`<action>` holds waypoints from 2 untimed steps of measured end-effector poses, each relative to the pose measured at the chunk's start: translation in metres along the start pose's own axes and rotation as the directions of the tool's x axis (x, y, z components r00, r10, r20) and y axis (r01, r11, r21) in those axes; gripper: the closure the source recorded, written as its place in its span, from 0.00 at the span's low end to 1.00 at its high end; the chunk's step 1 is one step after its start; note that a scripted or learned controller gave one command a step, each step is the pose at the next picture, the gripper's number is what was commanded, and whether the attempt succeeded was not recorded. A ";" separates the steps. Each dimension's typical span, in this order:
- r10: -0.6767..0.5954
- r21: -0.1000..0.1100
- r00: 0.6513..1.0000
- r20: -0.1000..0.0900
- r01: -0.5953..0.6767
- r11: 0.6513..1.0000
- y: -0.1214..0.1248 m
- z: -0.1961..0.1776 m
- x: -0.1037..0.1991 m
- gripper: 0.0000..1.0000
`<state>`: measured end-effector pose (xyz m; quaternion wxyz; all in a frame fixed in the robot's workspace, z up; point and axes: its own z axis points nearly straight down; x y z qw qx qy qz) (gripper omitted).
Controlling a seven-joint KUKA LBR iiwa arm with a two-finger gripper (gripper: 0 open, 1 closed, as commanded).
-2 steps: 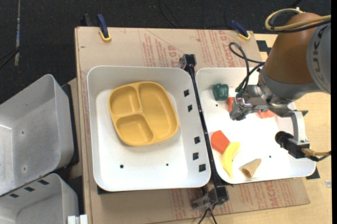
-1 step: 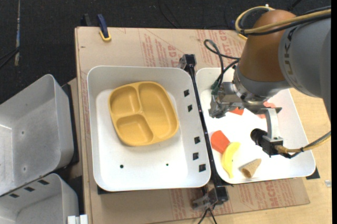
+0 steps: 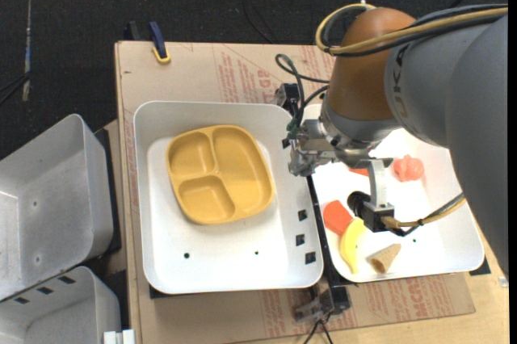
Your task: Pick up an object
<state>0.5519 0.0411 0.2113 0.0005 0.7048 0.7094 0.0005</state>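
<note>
Nearest the lens, the grey arm (image 3: 452,68) with its orange band (image 3: 367,68) reached in from the right and hung over the inner edge of the right bin (image 3: 444,245). The wrist hid the jaws, so I could not tell whether they were open or closed, and nothing showed between them.

To pick well from here, the best target seemed to be a small piece with free space around it. The tan cone (image 3: 385,256) lay a little apart. The orange wedge (image 3: 338,215) and the yellow banana (image 3: 352,241) touched each other, so a descent there risked nudging both. Coming straight down, centred over one piece and clear of the bin wall, would likely serve best.

By count, the desk (image 3: 218,68) carried two bins. The left bin (image 3: 153,253) held one yellow divided plate (image 3: 218,173) with three compartments. The right bin held one wedge, one banana, one cone, one pink piece (image 3: 408,168) and one red sliver (image 3: 359,170), partly hidden under the wrist.
</note>
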 end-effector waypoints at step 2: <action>0.003 0.002 1.000 0.001 -0.003 1.000 0.025 -0.011 0.043 0.00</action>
